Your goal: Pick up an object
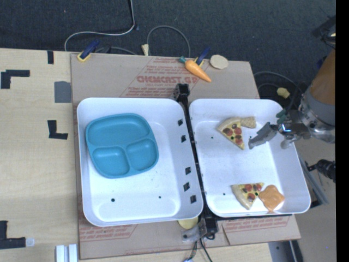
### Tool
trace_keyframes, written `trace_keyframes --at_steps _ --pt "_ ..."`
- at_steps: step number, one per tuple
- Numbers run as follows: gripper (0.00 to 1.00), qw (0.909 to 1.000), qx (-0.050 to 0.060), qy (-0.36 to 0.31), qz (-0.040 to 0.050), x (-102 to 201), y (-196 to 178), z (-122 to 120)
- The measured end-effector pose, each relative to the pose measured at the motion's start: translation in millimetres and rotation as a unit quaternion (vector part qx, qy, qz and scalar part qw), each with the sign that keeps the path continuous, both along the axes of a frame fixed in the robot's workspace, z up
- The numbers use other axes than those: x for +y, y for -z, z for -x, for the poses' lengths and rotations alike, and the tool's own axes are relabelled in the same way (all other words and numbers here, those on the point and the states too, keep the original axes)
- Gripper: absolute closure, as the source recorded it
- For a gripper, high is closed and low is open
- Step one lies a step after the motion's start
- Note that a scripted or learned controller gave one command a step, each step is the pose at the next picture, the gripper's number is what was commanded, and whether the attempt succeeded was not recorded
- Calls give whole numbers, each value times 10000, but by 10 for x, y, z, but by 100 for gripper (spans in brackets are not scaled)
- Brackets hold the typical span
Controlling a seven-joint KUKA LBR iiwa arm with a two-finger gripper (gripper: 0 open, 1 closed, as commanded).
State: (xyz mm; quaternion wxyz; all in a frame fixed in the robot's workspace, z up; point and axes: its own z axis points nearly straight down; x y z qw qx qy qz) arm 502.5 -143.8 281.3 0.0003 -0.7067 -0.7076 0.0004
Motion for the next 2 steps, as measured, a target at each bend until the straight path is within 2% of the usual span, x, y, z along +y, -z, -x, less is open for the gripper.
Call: trace_keyframes --at_steps 1,2 --pt "0 10000 38 8 -1 -324 1164 -438" --pt "0 10000 -41 -20 35 124 1975 -1004"
